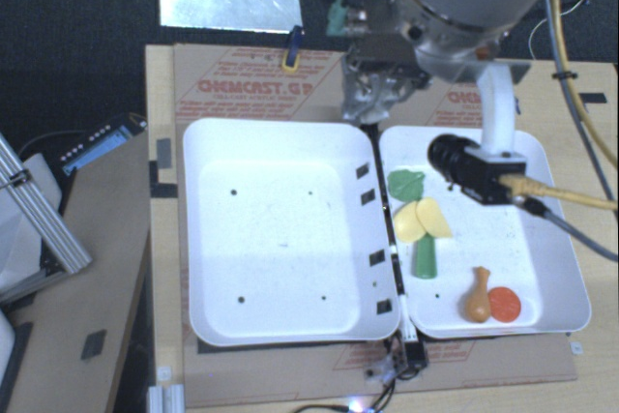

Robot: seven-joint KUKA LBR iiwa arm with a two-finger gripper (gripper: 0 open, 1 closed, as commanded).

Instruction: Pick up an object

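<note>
Lying well below the tool, toys occupy the right bin.

Bench, brown printed board, two white bins side by side

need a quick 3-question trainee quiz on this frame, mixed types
1. True or false: the yellow-and-green toy corn lies in the left white bin.
2. Which sits nearest the front edge of the right white bin? A) green leaf-shaped toy B) flat red round toy C) the corn
3. Fill in: the tan drumstick-shaped toy lies right beside the ___ toy.

Key: 1 false; 2 B; 3 red round.
</note>
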